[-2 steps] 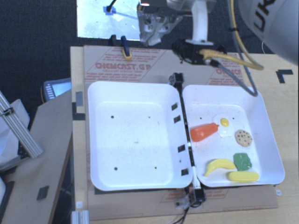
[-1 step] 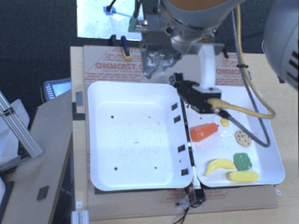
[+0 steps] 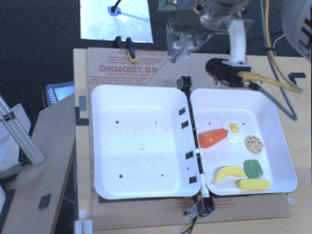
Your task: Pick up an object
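1. The bench [image 3: 131, 65] is seen spread beneath and ahead of the gripper [image 3: 179, 47], which hangs above the bench's far edge, clear of both bins.
2. The left bin [image 3: 105, 101] is placed below and to the left of the gripper in the picture, nearer the camera.
3. The right bin [image 3: 273, 116] is placed below and to the right of the gripper, touching the left bin along a shared middle edge; all the pickable objects are held in it.
4. The gripper itself is seen as a grey metal block under the arm's wrist; whether it is released or clenched cannot be told, and nothing is seen in it.
5. The orange carrot [image 3: 212, 138] is laid nearest the gripper, by the bin's left wall.
6. The yellow banana [image 3: 229, 173] is found farther off, toward the near rim.
7. The yellow corn-like piece [image 3: 254, 184] lies just right of the banana.
8. The fried egg [image 3: 233, 128] touches the carrot's tip.
9. The green piece [image 3: 253, 168] sits just above the corn-like piece.
10. The cookie [image 3: 253, 144] rests just right of the egg.
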